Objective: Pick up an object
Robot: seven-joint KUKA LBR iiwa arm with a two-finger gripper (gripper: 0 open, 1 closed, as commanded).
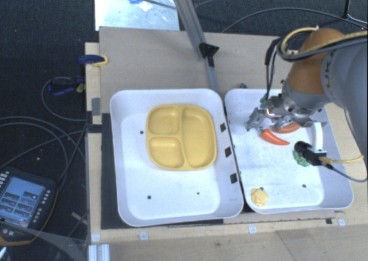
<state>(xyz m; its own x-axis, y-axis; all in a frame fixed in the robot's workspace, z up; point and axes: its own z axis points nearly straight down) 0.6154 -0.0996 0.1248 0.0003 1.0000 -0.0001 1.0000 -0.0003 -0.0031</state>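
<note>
As the gripper [265, 123], jaw state unclear, hovers at the orange chili pepper's [276, 137] eleven o'clock, centring over it looks wise.

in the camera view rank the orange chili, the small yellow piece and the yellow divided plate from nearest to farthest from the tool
Measured from the tool in the right bin:
1. Orange chili, right bin, just below the tool.
2. Small yellow piece, right bin's near left corner, well below the tool.
3. Yellow divided plate, left bin, across the divide.
</note>
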